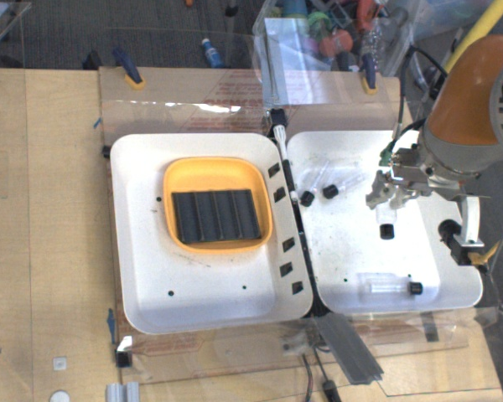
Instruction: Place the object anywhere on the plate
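A light wooden desk (42,224) carries two shallow white bins touching side by side: the left bin (142,300) and the right bin (453,296). A clear plastic sheet (184,99) lies on the desk behind them.

We see two bins (151,308) of smooth white plastic with a slight sheen, on a bench (33,224) of pale matt wood. Far to the left of the gripper (386,193), whose parts look like bare metal, the plate (216,172) is glossy orange plastic holding a matt black ribbed block (216,216).
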You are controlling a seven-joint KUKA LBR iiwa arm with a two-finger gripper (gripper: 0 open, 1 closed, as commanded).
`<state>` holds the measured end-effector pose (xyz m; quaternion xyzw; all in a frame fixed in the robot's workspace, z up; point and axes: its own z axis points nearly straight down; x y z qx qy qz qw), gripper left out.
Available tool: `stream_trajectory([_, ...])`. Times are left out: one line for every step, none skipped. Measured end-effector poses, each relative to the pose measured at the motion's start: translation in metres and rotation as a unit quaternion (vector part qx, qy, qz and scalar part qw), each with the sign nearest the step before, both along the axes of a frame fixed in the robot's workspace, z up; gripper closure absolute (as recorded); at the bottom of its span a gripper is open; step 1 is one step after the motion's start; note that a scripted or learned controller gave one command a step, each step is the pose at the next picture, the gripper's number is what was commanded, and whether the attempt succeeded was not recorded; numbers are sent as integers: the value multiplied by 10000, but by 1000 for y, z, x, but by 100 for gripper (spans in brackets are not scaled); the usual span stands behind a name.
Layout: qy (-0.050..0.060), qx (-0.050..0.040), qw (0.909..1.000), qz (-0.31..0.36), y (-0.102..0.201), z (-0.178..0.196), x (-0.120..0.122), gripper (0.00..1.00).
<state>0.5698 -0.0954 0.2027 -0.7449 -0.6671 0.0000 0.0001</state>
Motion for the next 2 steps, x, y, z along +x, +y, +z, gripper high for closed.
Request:
stream_trajectory([-9, -6, 9993, 386, 8, -17, 50, 100])
stream_trajectory([-10, -7, 9992, 389, 8, -17, 51, 0])
